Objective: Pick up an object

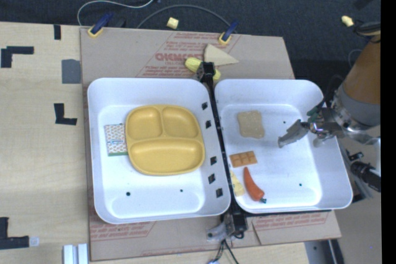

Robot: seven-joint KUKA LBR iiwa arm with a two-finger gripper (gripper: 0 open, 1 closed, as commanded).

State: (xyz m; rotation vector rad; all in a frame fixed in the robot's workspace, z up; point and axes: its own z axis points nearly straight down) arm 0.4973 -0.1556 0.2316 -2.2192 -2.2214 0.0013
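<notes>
My gripper point(305, 134) hangs over the right side of the right bin point(309, 195), open, with nothing between its fingers. One grey finger point(291, 135) points left toward the bin's middle. A tan slice of bread point(251, 124) lies to its left, apart from it. Nearer the front are an orange waffle-like cracker point(242, 159), a toy carrot point(252, 185) and a small yellow piece point(236, 184) by the divider. In the left bin point(148, 207) a yellow divided plate point(165, 139) lies beside a small patterned packet point(115, 138).
The arm's orange band point(370, 74) stands at the right edge above the bin's rim. A black clip strip point(213, 133) joins the two bins. Behind them on the cardboard lie a yellow piece point(193, 63) and a tan wedge point(219, 56).
</notes>
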